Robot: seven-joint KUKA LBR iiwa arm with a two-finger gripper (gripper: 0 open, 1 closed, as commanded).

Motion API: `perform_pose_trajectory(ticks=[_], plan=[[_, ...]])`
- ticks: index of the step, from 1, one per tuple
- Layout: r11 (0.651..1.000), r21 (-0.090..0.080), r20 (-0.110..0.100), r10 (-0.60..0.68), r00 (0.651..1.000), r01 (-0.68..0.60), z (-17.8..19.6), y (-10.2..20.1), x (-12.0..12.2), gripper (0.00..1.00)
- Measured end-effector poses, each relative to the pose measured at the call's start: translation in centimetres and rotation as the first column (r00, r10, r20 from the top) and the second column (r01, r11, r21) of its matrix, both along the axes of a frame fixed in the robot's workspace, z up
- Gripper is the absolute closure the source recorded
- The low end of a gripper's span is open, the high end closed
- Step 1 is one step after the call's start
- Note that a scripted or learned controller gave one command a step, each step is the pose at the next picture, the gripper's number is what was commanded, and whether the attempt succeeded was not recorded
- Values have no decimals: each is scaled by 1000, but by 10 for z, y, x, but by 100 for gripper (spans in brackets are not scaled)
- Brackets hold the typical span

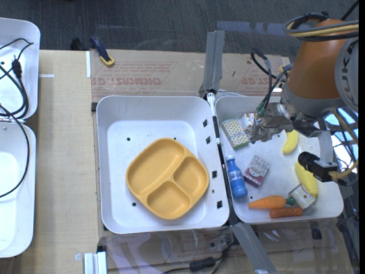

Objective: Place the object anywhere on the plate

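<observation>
A yellow three-compartment plate [167, 177] lies in the left white bin [111, 153] with nothing on it. My gripper [258, 132] hangs low over the back of the right bin [328, 207], just right of a green checkered packet [234, 132] and a small colourful wrapper [249, 120]. The wrist's body hides what is directly under the gripper. Also in the right bin are a blue bottle [235, 178], a small pink-and-white box [257, 170], an orange carrot [266, 202] and two yellow banana-like pieces [291, 143] [307, 180].
A grey divider [214, 67] rises between the bins at the back. A reddish sausage-like piece [287, 212] and a small white block [303, 197] lie at the right bin's front right. White trays with black cables [14, 84] sit far left.
</observation>
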State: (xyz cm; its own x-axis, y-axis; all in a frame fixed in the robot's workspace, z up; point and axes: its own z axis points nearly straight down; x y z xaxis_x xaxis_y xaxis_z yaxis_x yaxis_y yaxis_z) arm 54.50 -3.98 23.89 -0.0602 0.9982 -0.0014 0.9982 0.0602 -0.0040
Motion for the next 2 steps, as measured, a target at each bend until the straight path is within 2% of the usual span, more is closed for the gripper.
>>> perform_pose_trajectory(ticks=[1, 2], plan=[[987, 1, -2, 161, 987, -161, -39, 56, -11, 100], [943, 1, -1, 333, 943, -333, -40, 126, -28, 100]])
